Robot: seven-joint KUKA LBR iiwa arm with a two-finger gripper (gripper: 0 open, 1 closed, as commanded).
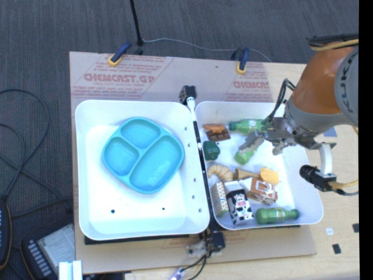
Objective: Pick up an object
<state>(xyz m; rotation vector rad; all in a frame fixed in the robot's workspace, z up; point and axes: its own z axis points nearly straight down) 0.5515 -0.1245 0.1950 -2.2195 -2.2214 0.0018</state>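
Observation:
The right bin (309, 206) holds several small toy foods. Among them are a green bottle (246, 125) at the back, a light green piece (244, 154), a dark green lump (210, 150), a croissant (221, 171) and a second green bottle (277, 215) at the front. My gripper (266, 142) hangs over the back right part of this bin, open, its two grey fingers spread apart. The left finger (254, 139) is just above the light green piece. Nothing sits between the fingers.
A blue divided plate (143, 154) lies in the left bin (93, 214). Also in the right bin are a brown snack (217, 132), an orange piece (269, 175), a brown box (263, 190) and a cow-print carton (239, 206). Clamps (241, 61) hold the board's back edge.

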